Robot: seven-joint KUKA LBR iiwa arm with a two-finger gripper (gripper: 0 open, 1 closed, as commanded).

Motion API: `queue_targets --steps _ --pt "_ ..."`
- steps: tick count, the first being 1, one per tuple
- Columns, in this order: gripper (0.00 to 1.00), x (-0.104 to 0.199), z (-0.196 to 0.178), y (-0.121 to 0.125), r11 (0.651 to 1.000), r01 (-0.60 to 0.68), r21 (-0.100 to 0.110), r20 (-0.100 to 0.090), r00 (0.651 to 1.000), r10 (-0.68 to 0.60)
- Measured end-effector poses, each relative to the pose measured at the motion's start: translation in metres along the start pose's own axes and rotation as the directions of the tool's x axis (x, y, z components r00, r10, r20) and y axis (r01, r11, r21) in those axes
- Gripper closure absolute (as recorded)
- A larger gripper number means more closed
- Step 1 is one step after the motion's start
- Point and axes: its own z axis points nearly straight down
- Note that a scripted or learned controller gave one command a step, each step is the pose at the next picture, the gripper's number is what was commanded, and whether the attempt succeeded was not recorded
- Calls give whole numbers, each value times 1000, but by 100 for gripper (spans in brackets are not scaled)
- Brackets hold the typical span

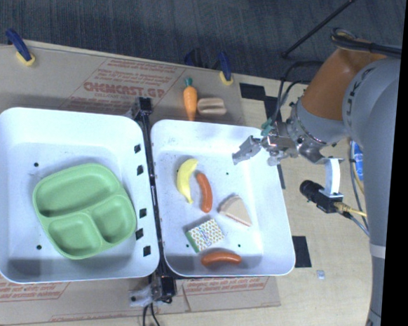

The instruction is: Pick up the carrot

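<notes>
A: Two white bins side by side on desk (91,79). Carrot (189,99) location?
B: Outside both bins, on desk just beyond right bin (273,220) far rim, beside small bun (211,106).
A: Claw (248,150) status?
B: Above right bin's far right corner, well apart from carrot. Opening not discernible; nothing visible between fingers.
A: Right bin contents?
B: Banana (185,178), two sausages, sandwich wedge (237,211), patterned block (206,234). Green divided plate (84,209) in left bin (24,130).

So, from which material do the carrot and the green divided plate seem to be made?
Small orange carrot with green top: probably moulded plastic, judging by its uniform colour and toy-like shape. Green three-compartment plate: likely matte plastic, with soft rounded edges and no sharp reflections.
</notes>
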Motion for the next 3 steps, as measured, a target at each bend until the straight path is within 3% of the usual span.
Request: queue_targets --steps 1,2,3 --pt "0 51 120 56 992 -130 2 -1 992 130" --pt "0 110 19 56 895 -446 0 -1 895 446" --pt "0 91 118 56 679 -734 5 1 679 734"
